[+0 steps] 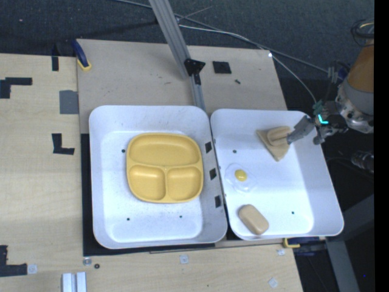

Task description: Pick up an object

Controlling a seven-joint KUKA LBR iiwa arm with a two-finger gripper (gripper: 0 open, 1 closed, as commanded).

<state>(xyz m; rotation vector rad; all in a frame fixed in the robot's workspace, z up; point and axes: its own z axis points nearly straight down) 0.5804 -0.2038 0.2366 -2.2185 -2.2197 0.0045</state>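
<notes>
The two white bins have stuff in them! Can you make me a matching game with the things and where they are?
Things:
1. yellow divided plate
2. tan wedge-shaped block
3. small yellow ball
4. tan oval piece

Places:
A. near the front edge of the right bin
B. in the left bin
C. at the back of the right bin, next to the gripper
D. around the middle of the right bin

Right pairs: 1-B, 2-C, 3-D, 4-A
</notes>
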